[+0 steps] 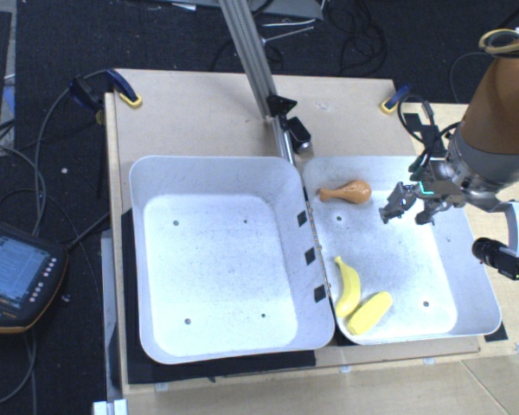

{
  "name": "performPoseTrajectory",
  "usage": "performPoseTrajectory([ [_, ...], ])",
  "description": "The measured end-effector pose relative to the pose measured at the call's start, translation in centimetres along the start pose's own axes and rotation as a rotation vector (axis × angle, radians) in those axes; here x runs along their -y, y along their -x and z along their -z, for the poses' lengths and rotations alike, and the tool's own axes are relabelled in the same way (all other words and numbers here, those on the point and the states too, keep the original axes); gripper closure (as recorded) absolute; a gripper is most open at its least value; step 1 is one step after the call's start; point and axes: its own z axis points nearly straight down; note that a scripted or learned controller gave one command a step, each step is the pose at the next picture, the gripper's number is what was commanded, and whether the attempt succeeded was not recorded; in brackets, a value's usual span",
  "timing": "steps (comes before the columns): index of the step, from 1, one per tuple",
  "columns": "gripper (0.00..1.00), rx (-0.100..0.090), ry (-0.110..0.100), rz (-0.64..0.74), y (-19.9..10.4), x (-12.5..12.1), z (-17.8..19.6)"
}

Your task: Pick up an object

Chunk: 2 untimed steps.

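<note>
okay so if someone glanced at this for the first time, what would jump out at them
Probably the yellow banana and the yellow lemon-like piece touching it, at the right bin's near left corner. Next, the brown drumstick-shaped toy near its far edge, with the gripper hovering just to its right.

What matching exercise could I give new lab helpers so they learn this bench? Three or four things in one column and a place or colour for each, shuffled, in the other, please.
Things:
1. banana
2. chicken drumstick
3. lemon
4. gripper

Places:
A. far end of the right bin, near the divider
B. near corner of the right bin, touching the banana's lower end
C. above the right bin's far right part
D. along the right bin's left wall, curved

Pairs: 1-D, 2-A, 3-B, 4-C
</note>
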Motion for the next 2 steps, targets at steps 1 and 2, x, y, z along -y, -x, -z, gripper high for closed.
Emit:
performPoseTrajectory([
  [1,0.00,0.000,0.000,0.000,0.0,0.0,0.0],
  [2,0.00,0.000,-0.004,0.000,-0.2,-0.5,-4.4],
])
